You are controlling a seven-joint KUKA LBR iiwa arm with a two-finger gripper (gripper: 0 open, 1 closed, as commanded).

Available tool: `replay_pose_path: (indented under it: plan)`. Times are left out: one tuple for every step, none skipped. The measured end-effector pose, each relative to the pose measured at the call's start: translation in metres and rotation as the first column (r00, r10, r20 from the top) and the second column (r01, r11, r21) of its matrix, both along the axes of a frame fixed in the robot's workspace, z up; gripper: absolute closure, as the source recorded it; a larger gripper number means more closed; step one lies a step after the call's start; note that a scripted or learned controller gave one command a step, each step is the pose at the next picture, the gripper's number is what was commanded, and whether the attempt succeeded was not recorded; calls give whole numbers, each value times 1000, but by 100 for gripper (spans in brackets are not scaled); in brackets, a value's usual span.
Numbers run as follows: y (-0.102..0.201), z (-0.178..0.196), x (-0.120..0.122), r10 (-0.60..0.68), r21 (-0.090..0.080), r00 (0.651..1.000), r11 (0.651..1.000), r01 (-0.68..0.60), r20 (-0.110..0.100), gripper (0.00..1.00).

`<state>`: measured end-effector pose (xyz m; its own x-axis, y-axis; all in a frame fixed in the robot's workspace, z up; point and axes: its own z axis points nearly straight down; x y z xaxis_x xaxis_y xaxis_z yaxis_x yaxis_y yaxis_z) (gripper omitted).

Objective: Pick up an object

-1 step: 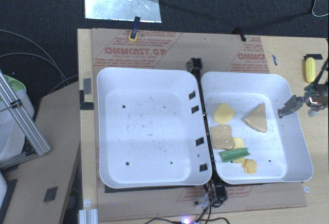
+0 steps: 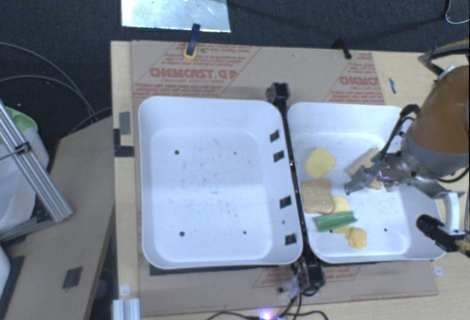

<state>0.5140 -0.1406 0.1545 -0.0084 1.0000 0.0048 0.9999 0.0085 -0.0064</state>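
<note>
My gripper [image 2: 359, 181] hangs low over the middle of the right bin [image 2: 389, 117], at the end of the grey arm with its orange band [image 2: 448, 117]. A beige block [image 2: 363, 161] lies just above and beside the gripper, partly hidden by it. Left of the gripper lie a round yellow piece [image 2: 320, 161], a tan square slab [image 2: 317, 197] and a small yellow chunk [image 2: 341, 204]. Below them lie a green stick-shaped item [image 2: 335, 220] and a small orange-yellow lump [image 2: 357, 237]. I see nothing clearly held.
The left bin [image 2: 158, 120] stands beside the right one, with black clips [image 2: 281, 157] along the shared edge. Both rest on a cardboard sheet [image 2: 242, 65]. A metal frame [image 2: 33, 172] stands off the bench at the left.
</note>
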Motion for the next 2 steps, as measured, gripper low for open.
replay_pose_path:
  plan:
    - [56, -71, 46, -1, -5, 1000, 1000, 1, 11, 0]
    - [115, 35, -29, 0, -1, 1000, 1000, 0, 9, 0]
